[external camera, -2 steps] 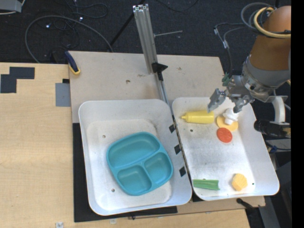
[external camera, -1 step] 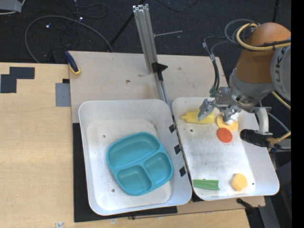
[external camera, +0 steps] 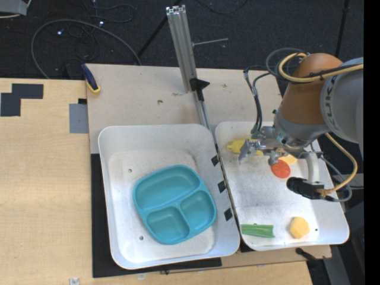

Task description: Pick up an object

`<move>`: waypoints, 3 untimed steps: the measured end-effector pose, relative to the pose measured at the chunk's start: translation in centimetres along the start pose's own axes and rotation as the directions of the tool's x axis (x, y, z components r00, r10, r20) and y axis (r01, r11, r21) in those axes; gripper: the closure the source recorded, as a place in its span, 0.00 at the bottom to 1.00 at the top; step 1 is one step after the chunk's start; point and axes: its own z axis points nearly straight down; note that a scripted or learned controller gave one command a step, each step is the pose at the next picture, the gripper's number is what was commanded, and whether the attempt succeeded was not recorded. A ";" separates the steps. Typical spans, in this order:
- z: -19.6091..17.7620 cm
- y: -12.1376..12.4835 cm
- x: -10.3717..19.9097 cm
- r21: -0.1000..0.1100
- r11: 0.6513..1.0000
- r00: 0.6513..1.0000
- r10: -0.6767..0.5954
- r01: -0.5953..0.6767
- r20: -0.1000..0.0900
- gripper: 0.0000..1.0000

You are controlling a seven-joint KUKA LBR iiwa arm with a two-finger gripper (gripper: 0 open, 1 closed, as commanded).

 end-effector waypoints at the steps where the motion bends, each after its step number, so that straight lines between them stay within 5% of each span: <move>1: 5.9 -0.8 0.8 0.001 1.000 1.000 0.001 -0.001 -0.001 0.00; 2: 4.6 -0.7 0.6 -0.003 1.000 1.000 0.006 -0.006 0.000 1.00; 3: -1.8 -0.3 0.7 -0.013 1.000 1.000 0.000 0.000 0.001 1.00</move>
